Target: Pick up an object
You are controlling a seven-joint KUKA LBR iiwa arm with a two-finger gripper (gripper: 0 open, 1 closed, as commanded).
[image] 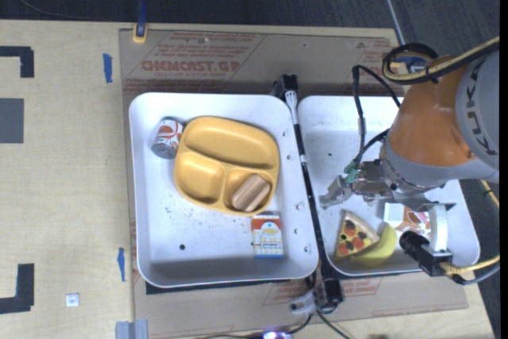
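Brown board [262,59] beneath the bins: bore printed red lettering, read as "CHEMCAST GP"; the smaller lines beside it were illegible. Arm casing [486,103], at the right: carried dark letters "KU", cut off. Small carton [267,236]: print was too small to read.

1. The arm [440,131] is cut off by the right edge.
2. The gripper [357,185] sits beneath the wrist; whether its fingers are parted cannot be told.
3. The arm covers much of the right bin [333,123], hiding that part of its floor.
4. The banana [383,246] is partly hidden by a black fitting [425,252].
5. The can [167,137] is partly tucked behind the yellow tray [226,163].
6. Print on the small carton [267,236] is too small to read.
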